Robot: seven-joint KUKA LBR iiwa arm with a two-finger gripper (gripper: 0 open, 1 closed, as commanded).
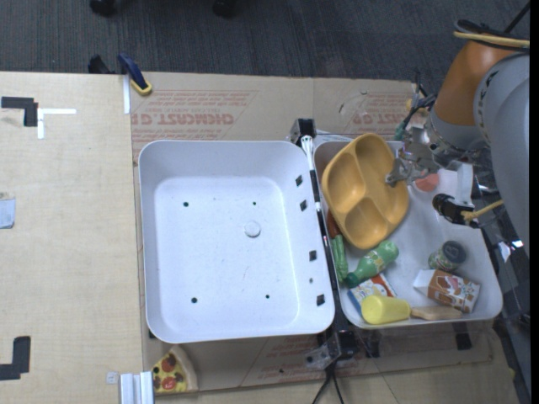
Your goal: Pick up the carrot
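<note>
Gripper [402, 168] sat low in the right bin [487, 263], at the right rim of the yellow divided dish [364, 190], which was tilted up against it. Could not tell whether it was open, closed, or clamped on anything; the wrist blocked that detail.

Carrot: could not identify it for certain. The only candidate was an orange-red sliver [332, 223] showing at the far edge of the dish from the gripper, against the wall between the bins, mostly hidden.

A pinkish-red item [428, 181] lay just beside the gripper on the arm side. Green bottle [370, 265], yellow cup [385, 310], printed carton [453, 291] and dark round can [452, 252] were all toward the near end of the bin, apart from the gripper. Left bin [168, 167] lay well apart, beyond the dish.
</note>
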